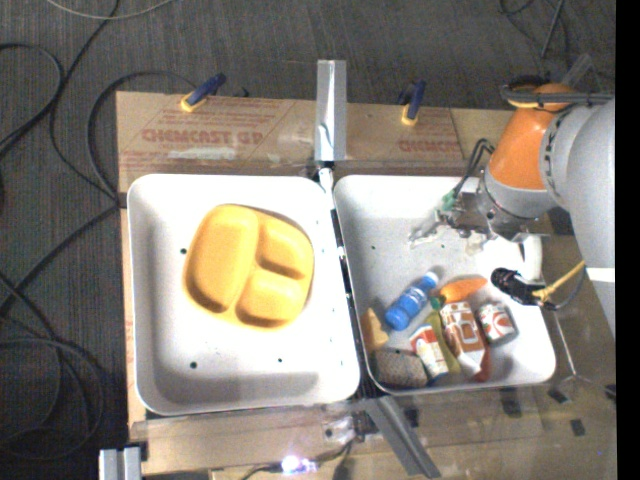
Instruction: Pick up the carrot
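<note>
Nearest the lens, along the right bin's [400, 203] lower wall: a rough grey-brown lump [402, 369], stone-like in texture, beside small printed cartons [463, 330] in red and white, glossy and boxy, leaning together. Just above these, a blue plastic bottle [411, 302] with a white cap, lying tilted. Right beside it, touching the top of the cartons, the carrot [463, 289]: smooth, orange, short and rounded, partly tucked behind the packages. Left bin [160, 368] of matte white plastic, shallow with rounded corners, bearing a yellow divided tray [250, 265], moulded and glossy, three compartments. Farther back, over the right bin's upper part, the gripper [436, 226], thin and metallic, well apart from the carrot; spread or pressed together, cannot tell. Beyond, brown cardboard [230, 138] with two blue-and-yellow clamps [203, 92].
</note>
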{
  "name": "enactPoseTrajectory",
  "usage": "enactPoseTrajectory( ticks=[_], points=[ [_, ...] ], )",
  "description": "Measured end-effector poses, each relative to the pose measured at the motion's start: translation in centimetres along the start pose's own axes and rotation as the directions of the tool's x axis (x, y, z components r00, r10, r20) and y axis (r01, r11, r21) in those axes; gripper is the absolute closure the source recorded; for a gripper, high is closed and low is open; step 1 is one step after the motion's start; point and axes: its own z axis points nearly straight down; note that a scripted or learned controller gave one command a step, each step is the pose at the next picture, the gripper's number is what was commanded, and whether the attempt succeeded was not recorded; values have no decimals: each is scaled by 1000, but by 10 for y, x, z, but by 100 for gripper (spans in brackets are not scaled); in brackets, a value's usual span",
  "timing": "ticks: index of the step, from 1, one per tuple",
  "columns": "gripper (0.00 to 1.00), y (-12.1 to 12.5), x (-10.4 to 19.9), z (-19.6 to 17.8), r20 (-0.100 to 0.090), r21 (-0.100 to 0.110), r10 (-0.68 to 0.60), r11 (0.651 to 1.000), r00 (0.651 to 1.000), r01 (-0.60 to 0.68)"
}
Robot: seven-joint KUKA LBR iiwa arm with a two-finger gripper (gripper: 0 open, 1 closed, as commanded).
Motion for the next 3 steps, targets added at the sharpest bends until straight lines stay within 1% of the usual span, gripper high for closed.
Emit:
enactPoseTrajectory(
  ticks=[1, 2, 3],
  points=[
    [0, -56, -17, -4, -10, -8, 168, 986, 986, -168],
    [0, -53, -18, -4, -17, -7, 252, 968, 968, -252],
    [0, -63, -21, -5, -15, -13, 191, 981, 981, -191]
  ],
)
